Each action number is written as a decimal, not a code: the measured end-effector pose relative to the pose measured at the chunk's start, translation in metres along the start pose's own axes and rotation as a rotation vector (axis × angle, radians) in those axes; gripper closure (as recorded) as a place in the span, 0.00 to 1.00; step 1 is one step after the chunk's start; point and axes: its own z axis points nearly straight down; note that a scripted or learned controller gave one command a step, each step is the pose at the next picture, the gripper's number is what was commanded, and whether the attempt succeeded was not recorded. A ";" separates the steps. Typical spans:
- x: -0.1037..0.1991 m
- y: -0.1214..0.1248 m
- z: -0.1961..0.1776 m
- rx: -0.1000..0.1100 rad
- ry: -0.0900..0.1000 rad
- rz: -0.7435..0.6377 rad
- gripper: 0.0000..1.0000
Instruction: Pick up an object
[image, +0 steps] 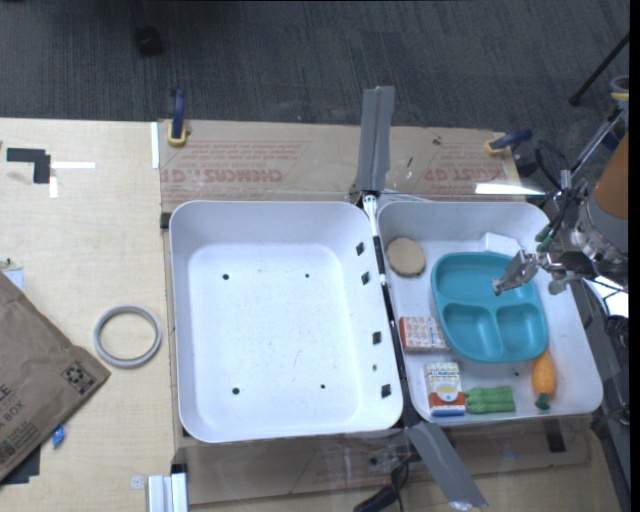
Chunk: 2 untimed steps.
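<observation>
The right bin (585, 345) holds a teal divided plate (490, 315), a round tan bun (406, 257), a small red-and-white box (421, 332), a small carton (443, 388), a green toy (489, 400) and an orange carrot (542, 377). My gripper (516, 273) reaches in from the right and hangs over the teal plate's upper right part, close to its rim. Nothing is visibly held in it. A white piece (499, 243) lies just behind the plate.
The left bin (200, 300) stands beside the right one, with a black-clipped divider wall (377, 300) between them. A tape roll (127, 334) and a brown cardboard box (35, 385) lie on the bench at left. Clamps sit at the back edge.
</observation>
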 end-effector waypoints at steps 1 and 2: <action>-0.057 -0.020 0.074 0.001 0.001 0.051 0.00; -0.045 -0.048 0.110 -0.026 -0.001 0.218 0.00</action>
